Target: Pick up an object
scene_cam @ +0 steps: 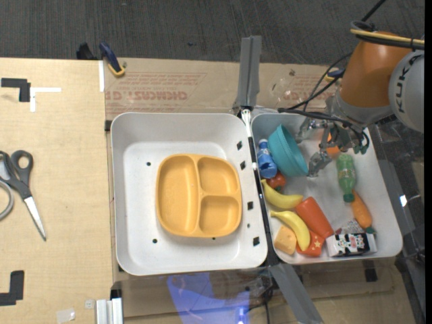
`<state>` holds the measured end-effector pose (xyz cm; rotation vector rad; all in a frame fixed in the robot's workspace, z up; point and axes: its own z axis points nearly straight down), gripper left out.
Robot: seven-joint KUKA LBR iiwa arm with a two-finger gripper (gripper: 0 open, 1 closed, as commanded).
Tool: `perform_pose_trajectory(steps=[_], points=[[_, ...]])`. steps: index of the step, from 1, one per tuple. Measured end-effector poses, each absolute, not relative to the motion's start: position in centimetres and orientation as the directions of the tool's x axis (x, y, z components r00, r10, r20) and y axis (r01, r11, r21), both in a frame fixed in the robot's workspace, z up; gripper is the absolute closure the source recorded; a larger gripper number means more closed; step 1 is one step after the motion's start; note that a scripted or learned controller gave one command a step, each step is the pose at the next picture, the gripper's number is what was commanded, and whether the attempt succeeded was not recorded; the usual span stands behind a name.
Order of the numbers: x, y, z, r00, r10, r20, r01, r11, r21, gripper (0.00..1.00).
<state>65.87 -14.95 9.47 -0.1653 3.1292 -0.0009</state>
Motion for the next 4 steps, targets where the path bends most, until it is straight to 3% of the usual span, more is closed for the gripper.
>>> perform_pose_trajectory(steps=[1,2,3,4], points=[[59.1,-20.6,9.4,-0.988,-0.155,-0.005,-0.155,0.988,-0.008,0.0],[64.7,-18.3,9.5,-0.991,-0.134,-0.009,-0.134,0.991,-0.003,0.0],[66.1,-21.8,9.6,-0.999,0.04,-0.01,0.04,0.999,-0.002,0.0],[66.4,-21.7,10.8,-0.999,0.038,-0.019,0.038,0.999,-0.004,1.0]])
